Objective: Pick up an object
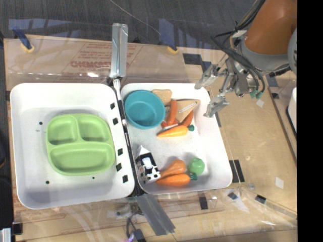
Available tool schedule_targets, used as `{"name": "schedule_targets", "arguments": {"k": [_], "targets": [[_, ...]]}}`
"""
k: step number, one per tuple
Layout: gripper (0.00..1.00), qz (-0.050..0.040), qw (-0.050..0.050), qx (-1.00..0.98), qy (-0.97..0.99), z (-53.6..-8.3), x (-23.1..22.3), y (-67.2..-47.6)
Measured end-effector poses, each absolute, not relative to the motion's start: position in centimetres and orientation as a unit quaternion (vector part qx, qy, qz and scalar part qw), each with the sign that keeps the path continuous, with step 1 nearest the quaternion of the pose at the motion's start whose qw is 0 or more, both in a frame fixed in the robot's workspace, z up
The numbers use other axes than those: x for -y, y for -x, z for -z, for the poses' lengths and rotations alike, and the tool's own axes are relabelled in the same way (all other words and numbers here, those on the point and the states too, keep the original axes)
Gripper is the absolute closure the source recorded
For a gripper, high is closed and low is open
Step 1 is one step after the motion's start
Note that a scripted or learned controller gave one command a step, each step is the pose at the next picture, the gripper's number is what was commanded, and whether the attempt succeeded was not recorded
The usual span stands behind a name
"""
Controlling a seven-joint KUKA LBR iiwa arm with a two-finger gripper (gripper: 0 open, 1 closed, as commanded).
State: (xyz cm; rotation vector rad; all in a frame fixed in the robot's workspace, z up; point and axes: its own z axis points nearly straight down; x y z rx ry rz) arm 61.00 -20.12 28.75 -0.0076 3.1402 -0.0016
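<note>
- The gripper (212, 92) hangs over the upper right corner of the right bin (222, 158), at the end of the grey arm with its orange band (270, 21) reaching in from the right side of the view.
- Its two fingers stand spread apart, one fingertip (203, 83) toward the bin's top rim and the other lower down, with nothing between them.
- Nearest the hand, just to its left, lies a tan wedge-shaped toy (185, 106), perhaps a slice of bread or pizza; its kind is hard to tell.
- Touching that wedge are two carrots: one upright carrot (172, 113) leaning against the blue bowl (144, 109), and one lying carrot (174, 131) below and to the left of the hand, its long axis running roughly left to right with the green stem end pointing right, toward the hand's side of the bin.
- My judgement: no pick has begun, and the lying carrot or the wedge would ask the shortest move, down and leftward from the hand.
- Well apart from the hand, at the bin's near edge, sit a second group: two more carrots (174, 174) lying side by side, a green round fruit (196, 166) touching them, and a black-and-white carton (147, 167) to their left.
- Farthest from the hand, in the left bin (20, 150), rests a green divided plate (79, 143).
- The crowding around the bowl could make a clean grip difficult, I would guess, since the pieces touch one another.
</note>
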Motion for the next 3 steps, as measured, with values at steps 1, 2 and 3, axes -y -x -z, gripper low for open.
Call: {"name": "schedule_targets", "arguments": {"k": [1,2,3], "targets": [[0.00,-0.0012,-0.004,-0.999,-0.041,-17.5,20.9,-62.8],[0.00,0.0007,0.008,-0.989,-0.145,-10.1,16.4,-62.6],[0.00,0.0075,0.014,-0.972,-0.235,-10.3,14.5,-59.6]]}}
